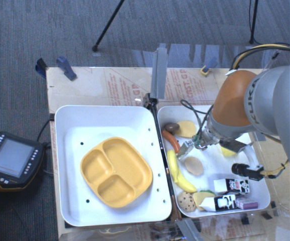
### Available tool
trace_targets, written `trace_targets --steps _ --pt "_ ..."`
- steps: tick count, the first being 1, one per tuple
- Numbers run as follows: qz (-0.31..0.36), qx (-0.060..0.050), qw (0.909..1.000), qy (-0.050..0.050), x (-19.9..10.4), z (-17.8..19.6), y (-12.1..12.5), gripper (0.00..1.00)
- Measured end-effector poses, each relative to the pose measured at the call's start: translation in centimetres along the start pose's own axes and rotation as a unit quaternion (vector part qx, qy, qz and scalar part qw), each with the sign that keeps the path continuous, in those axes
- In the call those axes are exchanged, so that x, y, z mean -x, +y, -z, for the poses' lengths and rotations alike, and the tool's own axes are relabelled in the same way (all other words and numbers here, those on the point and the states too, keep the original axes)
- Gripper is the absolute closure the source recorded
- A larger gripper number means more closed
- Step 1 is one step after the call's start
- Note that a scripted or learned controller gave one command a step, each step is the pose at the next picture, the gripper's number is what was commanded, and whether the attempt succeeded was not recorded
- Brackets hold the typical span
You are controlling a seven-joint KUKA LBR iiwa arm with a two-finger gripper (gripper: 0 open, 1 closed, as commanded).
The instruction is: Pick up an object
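A pale tan, egg-shaped object (pixel 193 165) lies flat in the right bin (pixel 263 185), beside the banana (pixel 179 174); it sits at five o'clock just below the gripper (pixel 189 147), whose fingers stand narrowly parted, holding nothing

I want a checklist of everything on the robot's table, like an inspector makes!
Surface: bench bearing two white bins side by side.
Job's things: right bin holds a banana, hot dog, cookie, tan oval piece, two small milk cartons and other toy food.
Clutter: yellow divided plate in the left bin.
Grippers: gripper low over the right bin near the hot dog; nothing seen between its fingers.
Cables: black and yellow cables along the arm.
Surroundings: handheld control pad at the left, tripod legs on grey carpet.
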State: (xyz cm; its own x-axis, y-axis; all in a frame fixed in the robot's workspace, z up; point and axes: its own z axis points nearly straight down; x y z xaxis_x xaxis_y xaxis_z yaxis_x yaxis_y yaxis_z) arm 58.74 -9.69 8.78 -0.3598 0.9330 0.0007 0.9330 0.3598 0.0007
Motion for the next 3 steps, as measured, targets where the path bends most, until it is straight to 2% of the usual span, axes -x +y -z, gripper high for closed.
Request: trace_targets --steps 1,2,3 --pt "-0.066 -0.001 0.9979 0.000 0.3 0.0 3.8 0.00" --pt "-0.064 -0.001 0.9979 0.000 0.3 1.0 3.8 1.00" --pt "-0.115 0.003 0.9933 -0.001 -3.7 10.4 5.7 1.00"
